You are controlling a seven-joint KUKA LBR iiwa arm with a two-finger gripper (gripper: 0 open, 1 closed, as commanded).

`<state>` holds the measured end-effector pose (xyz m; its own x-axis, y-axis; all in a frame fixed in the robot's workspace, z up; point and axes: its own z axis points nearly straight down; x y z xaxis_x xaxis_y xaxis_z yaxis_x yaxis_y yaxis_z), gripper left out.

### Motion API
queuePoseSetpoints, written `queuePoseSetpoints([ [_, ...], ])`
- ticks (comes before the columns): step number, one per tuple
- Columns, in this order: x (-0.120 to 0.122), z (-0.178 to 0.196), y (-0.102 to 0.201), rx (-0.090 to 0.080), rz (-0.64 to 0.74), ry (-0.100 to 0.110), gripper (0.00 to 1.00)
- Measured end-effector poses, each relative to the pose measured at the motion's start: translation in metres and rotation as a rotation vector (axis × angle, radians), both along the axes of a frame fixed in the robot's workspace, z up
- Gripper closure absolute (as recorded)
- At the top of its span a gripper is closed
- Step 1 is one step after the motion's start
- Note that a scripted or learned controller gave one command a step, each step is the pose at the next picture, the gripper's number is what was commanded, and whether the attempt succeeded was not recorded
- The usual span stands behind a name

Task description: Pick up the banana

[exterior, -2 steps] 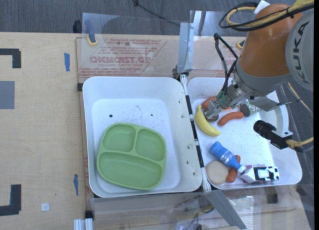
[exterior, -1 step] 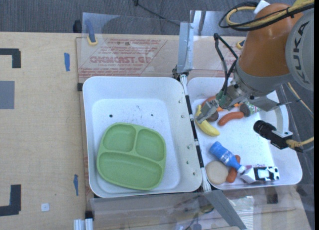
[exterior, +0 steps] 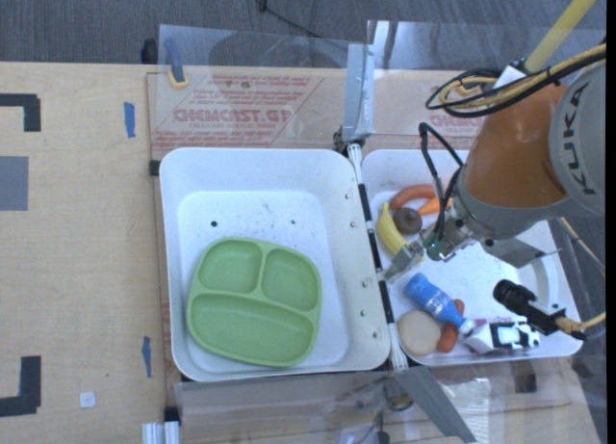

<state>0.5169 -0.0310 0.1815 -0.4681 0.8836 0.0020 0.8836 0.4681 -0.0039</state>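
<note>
The arm [exterior: 525, 158] is reaching in from three o'clock, its gripper [exterior: 412, 251] hanging beside the banana [exterior: 388, 228], finger spread indiscernible.

Two bins sit side by side on the desk [exterior: 67, 269]. The left bin [exterior: 183, 177] holds a divided plate [exterior: 255, 302]. In the right bin [exterior: 553, 351], the banana [exterior: 388, 228] lies by the left wall, a bottle [exterior: 435, 300] nearer the front, the hand [exterior: 416, 251] between them.
</note>
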Motion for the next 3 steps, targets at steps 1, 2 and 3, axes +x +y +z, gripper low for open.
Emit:
queuePoseSetpoints([
  [1, 0.030, 0.000, -0.005, -0.001, -0.026, -0.003, 0.00],
  [2, 0.042, 0.027, 0.004, -0.001, -0.003, -0.003, 0.00],
  [3, 0.044, 0.000, -0.013, 0.000, 0.036, 0.000, 0.00],
])
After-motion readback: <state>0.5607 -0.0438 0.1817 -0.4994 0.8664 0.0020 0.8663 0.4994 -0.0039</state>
